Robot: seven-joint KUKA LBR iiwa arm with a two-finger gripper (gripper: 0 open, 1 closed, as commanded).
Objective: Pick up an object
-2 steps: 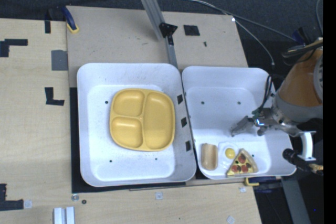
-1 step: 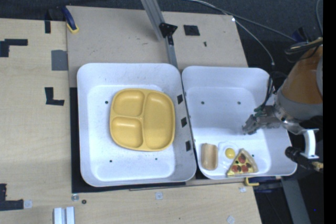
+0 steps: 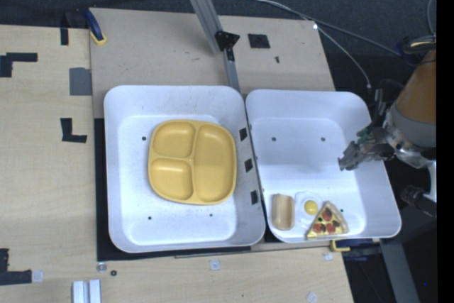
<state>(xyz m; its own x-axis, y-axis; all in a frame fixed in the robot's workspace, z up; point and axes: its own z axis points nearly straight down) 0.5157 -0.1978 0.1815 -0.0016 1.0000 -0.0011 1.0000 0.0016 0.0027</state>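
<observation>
The objects to pick lie together at the near edge of the right bin: a tan bread-like piece, a small fried egg and a pizza slice, close beside one another. The pincer hangs over the right side of this bin, apart from them; whether it is released or clenched, one cannot tell. The step in hand appears to be the approach. The next move calls for travelling toward the near edge and descending on one piece. The left bin holds a yellow divided plate.
</observation>
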